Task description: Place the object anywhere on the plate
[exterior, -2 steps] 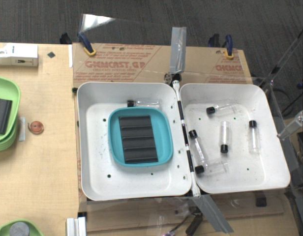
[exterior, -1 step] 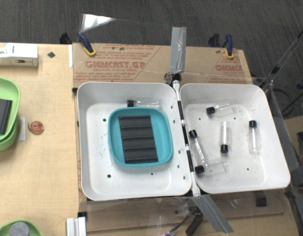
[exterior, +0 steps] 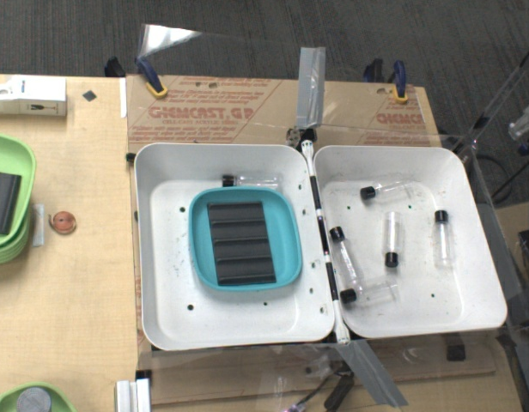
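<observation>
Several clear tubes [exterior: 390,239] lie in the right bin [exterior: 471,316], at three o'clock from the teal plate [exterior: 286,230]; picking one comes next. Jaws' state: cannot tell.

This looks like a robotics lab or test workshop. Two shallow white bins [exterior: 153,256] sit side by side on a wooden surface [exterior: 76,316], over a sheet of printed cardboard [exterior: 213,110] held by clamps [exterior: 150,80]. Clear tubes with black caps [exterior: 390,239] lie in the right bin. The floor is dark grey carpet [exterior: 247,15].
</observation>
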`<move>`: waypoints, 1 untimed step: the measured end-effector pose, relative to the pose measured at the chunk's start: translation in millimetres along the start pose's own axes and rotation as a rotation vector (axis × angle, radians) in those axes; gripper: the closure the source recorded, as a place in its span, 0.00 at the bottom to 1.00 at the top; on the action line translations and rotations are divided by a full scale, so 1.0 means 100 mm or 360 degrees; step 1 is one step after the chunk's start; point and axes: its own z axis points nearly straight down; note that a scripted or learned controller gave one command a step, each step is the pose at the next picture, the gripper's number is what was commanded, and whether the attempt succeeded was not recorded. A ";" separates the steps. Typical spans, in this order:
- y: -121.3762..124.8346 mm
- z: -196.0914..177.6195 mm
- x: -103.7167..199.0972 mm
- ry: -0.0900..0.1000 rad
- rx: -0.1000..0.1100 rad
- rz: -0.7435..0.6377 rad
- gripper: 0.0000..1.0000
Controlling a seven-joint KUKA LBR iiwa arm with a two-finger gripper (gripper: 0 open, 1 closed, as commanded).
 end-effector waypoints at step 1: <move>0.00 0.00 0.00 0.0000 0.0000 -0.0001 0.00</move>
